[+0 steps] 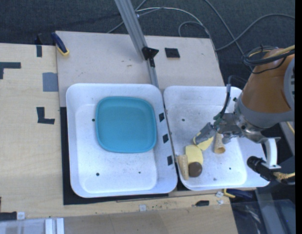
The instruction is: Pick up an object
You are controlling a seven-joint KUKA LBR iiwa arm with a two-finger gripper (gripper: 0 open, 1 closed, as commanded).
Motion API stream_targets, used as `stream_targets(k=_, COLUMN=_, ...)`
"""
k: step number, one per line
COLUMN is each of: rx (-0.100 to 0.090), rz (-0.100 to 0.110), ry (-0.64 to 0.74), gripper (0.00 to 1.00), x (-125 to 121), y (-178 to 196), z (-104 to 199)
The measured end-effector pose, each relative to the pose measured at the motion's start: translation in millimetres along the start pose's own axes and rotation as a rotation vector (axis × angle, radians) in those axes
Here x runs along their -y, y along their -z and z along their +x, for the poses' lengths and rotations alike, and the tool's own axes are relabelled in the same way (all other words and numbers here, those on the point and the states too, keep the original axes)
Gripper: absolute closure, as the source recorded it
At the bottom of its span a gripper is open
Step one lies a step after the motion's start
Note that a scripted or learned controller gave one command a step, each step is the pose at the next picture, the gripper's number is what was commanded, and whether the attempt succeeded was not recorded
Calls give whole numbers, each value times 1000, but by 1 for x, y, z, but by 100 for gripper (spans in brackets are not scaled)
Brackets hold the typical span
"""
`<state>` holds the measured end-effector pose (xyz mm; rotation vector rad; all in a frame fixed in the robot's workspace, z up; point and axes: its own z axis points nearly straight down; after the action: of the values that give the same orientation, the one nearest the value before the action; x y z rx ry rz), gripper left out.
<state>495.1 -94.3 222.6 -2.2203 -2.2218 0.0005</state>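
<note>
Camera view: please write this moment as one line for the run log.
arm: over right bin | end effector: low, at yellow pieces | brown piece: front edge | left bin: blue plate | grasp: unconfirmed

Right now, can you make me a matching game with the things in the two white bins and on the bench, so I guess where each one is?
Things:
1. blue plate
2. brown round object
3. gripper
4. blue and yellow clamp

Places:
A. on the bench beyond the bins, toward the far left corner
B. over the right bin, above a pale yellow piece
C. in the middle of the left bin
D. near the front edge of the right bin, beside a yellow block

Pairs: 1-C, 2-D, 3-B, 4-A
</note>
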Motion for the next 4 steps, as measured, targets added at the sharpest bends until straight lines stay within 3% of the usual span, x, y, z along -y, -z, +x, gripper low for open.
stream_targets(k=2, rx=0, rz=3, ry=-1, gripper=0, x=2, y=-114, z=-7)
stream_targets(k=3, rx=1, rz=-1, ry=-1, gripper=0, x=2, y=-133, z=-7)
stream_targets(k=4, rx=1, rz=-2, ry=-1, gripper=100, x=2, y=-123, z=-7)
